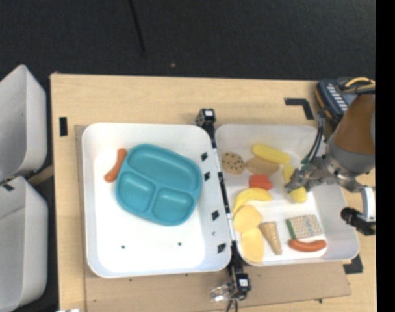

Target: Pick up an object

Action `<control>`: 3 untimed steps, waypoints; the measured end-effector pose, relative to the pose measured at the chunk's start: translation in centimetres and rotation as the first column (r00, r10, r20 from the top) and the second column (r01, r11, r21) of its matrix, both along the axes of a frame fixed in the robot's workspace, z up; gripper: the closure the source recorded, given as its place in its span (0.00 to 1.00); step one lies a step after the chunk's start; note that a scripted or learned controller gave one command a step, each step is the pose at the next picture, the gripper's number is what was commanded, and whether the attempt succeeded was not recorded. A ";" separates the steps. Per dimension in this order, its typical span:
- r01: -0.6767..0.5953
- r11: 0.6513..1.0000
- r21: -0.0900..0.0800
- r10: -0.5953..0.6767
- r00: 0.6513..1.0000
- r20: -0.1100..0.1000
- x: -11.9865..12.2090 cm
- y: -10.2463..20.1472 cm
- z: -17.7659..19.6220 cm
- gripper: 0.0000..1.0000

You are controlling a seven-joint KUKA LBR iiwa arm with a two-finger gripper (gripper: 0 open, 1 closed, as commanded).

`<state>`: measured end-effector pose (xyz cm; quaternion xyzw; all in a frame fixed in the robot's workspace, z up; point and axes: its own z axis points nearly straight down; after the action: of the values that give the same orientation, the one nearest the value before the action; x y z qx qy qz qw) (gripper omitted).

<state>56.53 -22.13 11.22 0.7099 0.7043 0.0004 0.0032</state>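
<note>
The near edge of the wooden bench [152,294] carries a small black clip [238,282] at the seam between the two bins. In the right bin [340,255], the nearest items are a red sausage [308,244], a square cracker-like block [305,226], an ice cream cone [271,236] and two pale yellow discs [249,229] against the dividing wall. Farther in lie a curved yellow piece [251,196] and a red piece [260,181] touching it, then a brown piece [261,166], a chocolate-chip cookie [233,162] and a yellow corn cob [271,153] near the far wall.

The gripper [297,186] is down inside the right bin, at its right side, just beside a small yellow block [298,194] that lies directly under the fingertips. Whether the jaws are spread or closed on the block cannot be determined from this view. The grey arm [353,151] rises behind it with its orange band at the right edge.

The left bin [93,252] holds a teal divided plate [158,184] with three compartments, tilted relative to the bin walls. An orange sausage [115,165] lies just beside the plate's far-left rim. A second black clip [206,116] sits at the far end of the seam.
</note>
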 end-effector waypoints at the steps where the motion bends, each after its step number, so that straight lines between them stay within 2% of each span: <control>1: -0.009 1.000 0.000 0.009 1.000 0.003 1.1 -0.3 6.0 1.00; 2: -0.010 1.000 0.000 0.010 1.000 0.003 0.5 -0.3 12.2 1.00; 3: -0.013 1.000 0.002 0.013 1.000 -0.003 0.6 -0.4 12.9 1.00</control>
<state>57.13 -22.56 24.11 0.7054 0.7088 0.0002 0.0014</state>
